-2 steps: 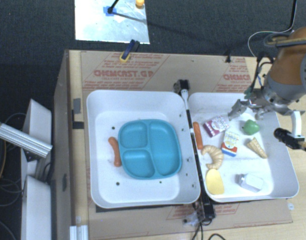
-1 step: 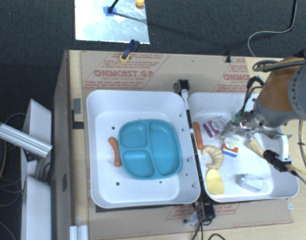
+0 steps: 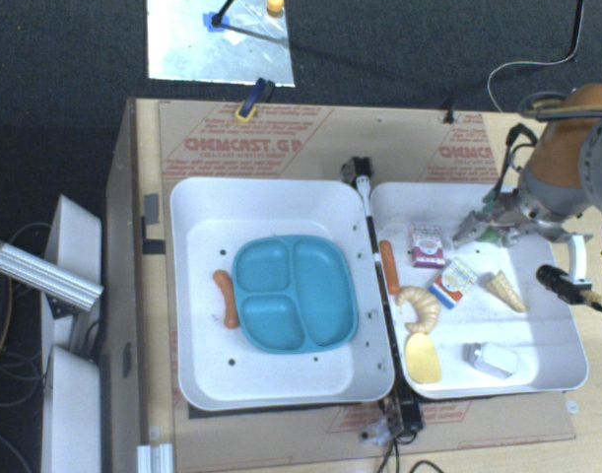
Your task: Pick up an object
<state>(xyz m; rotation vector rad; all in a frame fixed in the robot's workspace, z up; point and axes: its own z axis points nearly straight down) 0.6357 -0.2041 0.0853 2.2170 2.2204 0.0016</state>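
The right bin (image 3: pixel 567 348) holds several small objects: a pink box (image 3: pixel 427 245), a croissant (image 3: pixel 421 304), a yellow piece (image 3: pixel 423 359), a small blue, white and red packet (image 3: pixel 452 282), an ice-cream cone (image 3: pixel 504 290), a white and grey block (image 3: pixel 491 360) and an orange sausage (image 3: pixel 387 264) along its left wall. My gripper (image 3: pixel 475 227) reaches in from the right and hangs low over the bin's back part. It is just right of the pink box and above the packet. Nothing shows in its grasp.
The left bin (image 3: pixel 197 363) carries a blue divided plate (image 3: pixel 294 294) with an orange sausage (image 3: pixel 227 298) lying beside it on the left. A black and white fitting (image 3: pixel 567 274) juts over the right bin's right rim. Cardboard surrounds both bins.
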